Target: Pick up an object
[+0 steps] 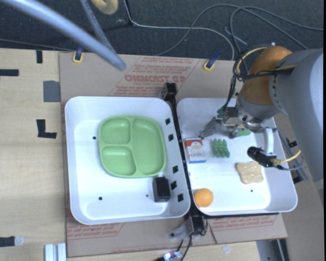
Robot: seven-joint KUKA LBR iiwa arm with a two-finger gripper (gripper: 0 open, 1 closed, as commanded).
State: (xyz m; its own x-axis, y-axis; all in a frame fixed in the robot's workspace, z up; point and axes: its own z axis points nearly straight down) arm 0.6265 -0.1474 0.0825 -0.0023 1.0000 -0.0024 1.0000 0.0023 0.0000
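Gripper (213,128) hangs over right bin (233,192) beside green block (221,147), probably lining up a grab; we cannot tell whether it's open.

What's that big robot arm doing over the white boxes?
The robot arm is reaching into the right bin to try to pick something up. Its gripper hovers near the red and white box and the green toy, and it doesn't seem to hold anything. A tan cracker and an orange ball lie nearby. The left bin has a green plate and a black block.
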